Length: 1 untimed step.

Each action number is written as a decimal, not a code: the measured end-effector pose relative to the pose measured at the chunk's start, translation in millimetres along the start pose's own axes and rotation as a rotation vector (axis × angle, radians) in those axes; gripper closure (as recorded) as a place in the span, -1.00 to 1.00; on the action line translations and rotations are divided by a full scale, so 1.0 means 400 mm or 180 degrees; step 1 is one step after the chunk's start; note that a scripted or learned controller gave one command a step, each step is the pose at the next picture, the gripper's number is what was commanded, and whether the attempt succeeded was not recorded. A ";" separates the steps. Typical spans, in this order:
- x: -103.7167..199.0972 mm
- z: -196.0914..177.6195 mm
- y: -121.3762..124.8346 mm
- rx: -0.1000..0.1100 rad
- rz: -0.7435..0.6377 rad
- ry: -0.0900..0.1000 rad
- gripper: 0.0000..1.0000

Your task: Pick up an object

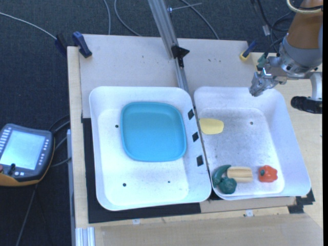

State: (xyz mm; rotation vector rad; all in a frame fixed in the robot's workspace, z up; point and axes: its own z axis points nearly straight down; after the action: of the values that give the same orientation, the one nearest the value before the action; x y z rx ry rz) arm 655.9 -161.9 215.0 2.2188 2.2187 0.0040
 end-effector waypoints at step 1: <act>-0.013 -0.156 0.010 -0.0007 -0.0001 -0.0002 1.00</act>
State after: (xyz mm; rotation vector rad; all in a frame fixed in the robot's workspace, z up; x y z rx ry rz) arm 659.8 -166.9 277.2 2.2171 2.2177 0.0058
